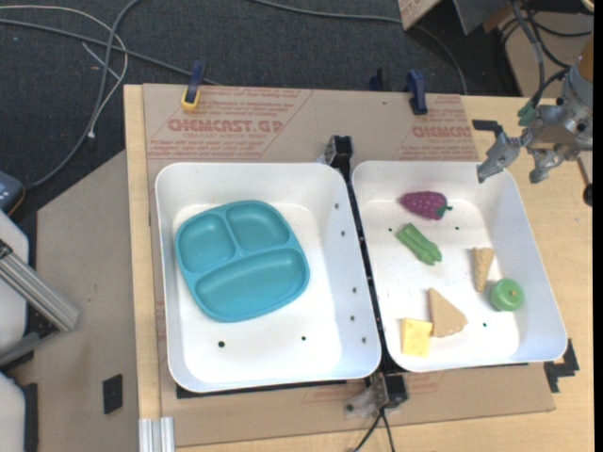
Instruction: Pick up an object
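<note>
Gripper [517, 155]: hangs over the far-right corner of the right bin [537, 252]; two fingers spread wide, nothing btwn them.
Candidate obj: purple grape cluster [423, 203], nearest the gripper, lying in the right bin near its far edge, roughly mid-width.
Handling (judged): looks like a moulded plastic toy, so light, stiff, not fragile; bumpy surface should give grip, though glossy plastic may slip.
Where to hold (judged): across the short width at mid-body, away from the stem end.
Long axis: runs approx. parallel to the bin's far edge; small green stem end points toward the right edge.
Other objs, right bin: green pea pod [418, 244], centre, lying diagonally; cheese wedge [482, 266] and green round fruit [507, 295] by the right edge; bread slice [444, 313] and yellow block [415, 336] near the near edge, touching.
Left bin [188, 347]: teal divided plate [243, 258].
</note>
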`<action>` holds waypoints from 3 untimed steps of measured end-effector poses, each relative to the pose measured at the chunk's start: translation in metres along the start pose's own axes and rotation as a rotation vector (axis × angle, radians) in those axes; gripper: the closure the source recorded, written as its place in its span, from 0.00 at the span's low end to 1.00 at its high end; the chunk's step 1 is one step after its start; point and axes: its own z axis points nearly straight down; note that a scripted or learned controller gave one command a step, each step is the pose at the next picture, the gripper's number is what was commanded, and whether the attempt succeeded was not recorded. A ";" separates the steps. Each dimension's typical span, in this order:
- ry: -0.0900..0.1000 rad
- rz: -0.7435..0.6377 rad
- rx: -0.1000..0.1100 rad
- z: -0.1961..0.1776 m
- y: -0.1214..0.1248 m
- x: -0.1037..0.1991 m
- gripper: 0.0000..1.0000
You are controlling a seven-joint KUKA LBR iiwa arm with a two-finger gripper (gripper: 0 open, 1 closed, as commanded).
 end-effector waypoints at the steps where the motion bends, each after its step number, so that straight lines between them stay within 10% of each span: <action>1: -0.003 -0.003 -0.012 -0.007 0.002 0.001 0.00; 3: -0.001 -0.002 -0.007 0.080 -0.009 0.004 0.00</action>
